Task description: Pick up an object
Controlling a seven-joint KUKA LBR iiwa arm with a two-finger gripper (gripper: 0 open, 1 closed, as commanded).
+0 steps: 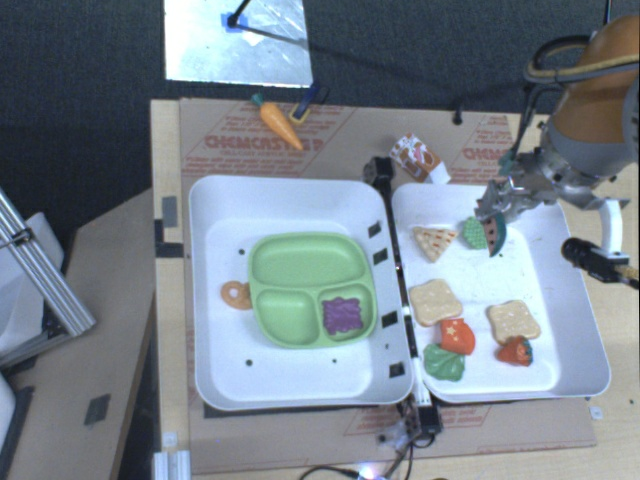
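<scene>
Seen from above the bench, the grey two-finger gripper hangs over the right white bin's far end, clamped on a green-rinded toy watermelon slice pinched between its fingers. The slice hangs directly beneath the claw, tilted, just right of a tan waffle-patterned toy wedge on the bin floor.
</scene>
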